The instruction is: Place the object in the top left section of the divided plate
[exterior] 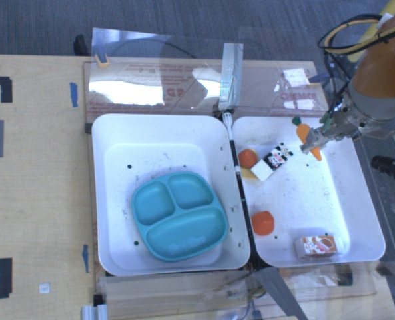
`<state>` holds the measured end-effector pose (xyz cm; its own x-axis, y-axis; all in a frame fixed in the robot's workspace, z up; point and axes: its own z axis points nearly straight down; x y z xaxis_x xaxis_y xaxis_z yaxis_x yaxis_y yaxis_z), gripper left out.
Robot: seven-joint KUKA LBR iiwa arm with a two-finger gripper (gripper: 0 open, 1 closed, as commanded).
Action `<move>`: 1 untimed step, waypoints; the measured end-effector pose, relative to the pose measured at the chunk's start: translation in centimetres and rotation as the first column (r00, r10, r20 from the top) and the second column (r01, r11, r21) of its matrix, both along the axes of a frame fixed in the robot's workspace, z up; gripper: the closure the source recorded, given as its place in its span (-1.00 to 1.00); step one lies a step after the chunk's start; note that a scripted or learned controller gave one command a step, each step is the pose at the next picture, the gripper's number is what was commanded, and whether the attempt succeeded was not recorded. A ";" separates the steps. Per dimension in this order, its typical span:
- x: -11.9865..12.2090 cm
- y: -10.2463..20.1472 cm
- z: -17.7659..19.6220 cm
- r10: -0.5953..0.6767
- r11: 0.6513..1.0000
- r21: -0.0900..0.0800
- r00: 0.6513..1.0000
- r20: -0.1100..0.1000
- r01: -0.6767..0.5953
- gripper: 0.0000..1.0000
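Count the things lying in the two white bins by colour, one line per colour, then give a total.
Blue: 1, the divided plate in the left bin.
Orange: 3, all in the right bin: a ball, a round piece, a carrot.
Black and white: 1, a small carton.
Brown and white: 1, a packet.
Total: 6

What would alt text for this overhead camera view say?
A blue divided plate sits in the left white bin. The right bin holds small toy foods, and the robot's tool hovers near an orange carrot.
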<state>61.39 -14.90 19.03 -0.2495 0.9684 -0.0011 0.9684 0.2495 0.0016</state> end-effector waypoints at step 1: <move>2.9 3.4 -6.4 0.191 0.982 -0.003 0.982 0.007 -0.191 1.00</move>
